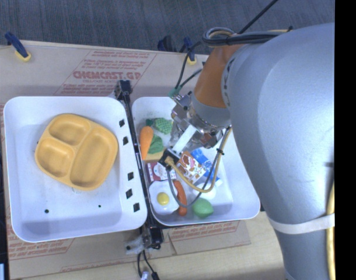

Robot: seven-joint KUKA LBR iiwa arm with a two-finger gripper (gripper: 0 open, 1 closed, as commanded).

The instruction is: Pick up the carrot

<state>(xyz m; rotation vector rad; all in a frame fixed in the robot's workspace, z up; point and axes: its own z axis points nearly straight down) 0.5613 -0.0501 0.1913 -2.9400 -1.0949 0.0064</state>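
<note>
The step in hand looks like the approach: the arm (283, 127) reaches into the right bin (248, 206) and the gripper (185, 134) hangs over the middle of it, near the carrot (146, 140) but not on it. Whether the gripper is open or closed cannot be told, as the wrist hides it from above. Nothing shows as held.

The carrot lies just beside the left wall of the right bin, in its far half, lengthwise along that wall. A green piece (157, 145) touches its right side, and a leafy green thing (161, 124) sits near its far end. A printed packet (196, 165) lies under the gripper's near side. Toward the near edge are a fried egg (161, 199), a slim orange-red piece (179, 193) and a lime-green ball (203, 207). The left bin (14, 174) carries a yellow divided plate (76, 151).

The next move probably calls for a shift toward the left wall, then a descent across the carrot's width. The wall and the green piece leave little room on either side, so the grasp may catch the neighbour. The orange-red piece could be mistaken for the target.
</note>
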